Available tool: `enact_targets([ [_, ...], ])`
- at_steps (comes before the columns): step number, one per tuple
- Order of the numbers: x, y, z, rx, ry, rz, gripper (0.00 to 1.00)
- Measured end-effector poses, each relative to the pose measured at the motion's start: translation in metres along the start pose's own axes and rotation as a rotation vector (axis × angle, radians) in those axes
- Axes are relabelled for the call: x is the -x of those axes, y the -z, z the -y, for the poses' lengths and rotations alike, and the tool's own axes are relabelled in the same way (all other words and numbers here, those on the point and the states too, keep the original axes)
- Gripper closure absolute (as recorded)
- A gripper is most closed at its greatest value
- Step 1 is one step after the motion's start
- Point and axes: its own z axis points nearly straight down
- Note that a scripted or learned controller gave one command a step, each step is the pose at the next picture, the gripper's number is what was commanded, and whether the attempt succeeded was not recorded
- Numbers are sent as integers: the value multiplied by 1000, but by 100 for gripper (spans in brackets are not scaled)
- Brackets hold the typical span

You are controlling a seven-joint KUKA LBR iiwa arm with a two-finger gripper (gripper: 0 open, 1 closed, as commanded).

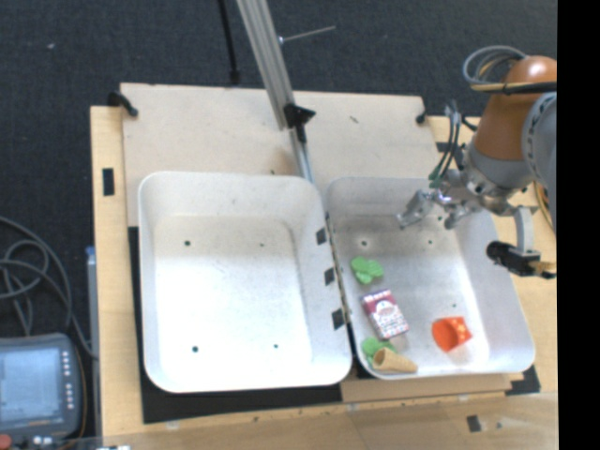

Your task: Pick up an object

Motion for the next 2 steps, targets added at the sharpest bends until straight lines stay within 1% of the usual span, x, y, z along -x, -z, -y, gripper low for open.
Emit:
enact_targets([
  [1, 1, -46, 1, 0, -2, 0, 0],
  [2, 2, -31, -2, 10, -1, 3, 100],
])
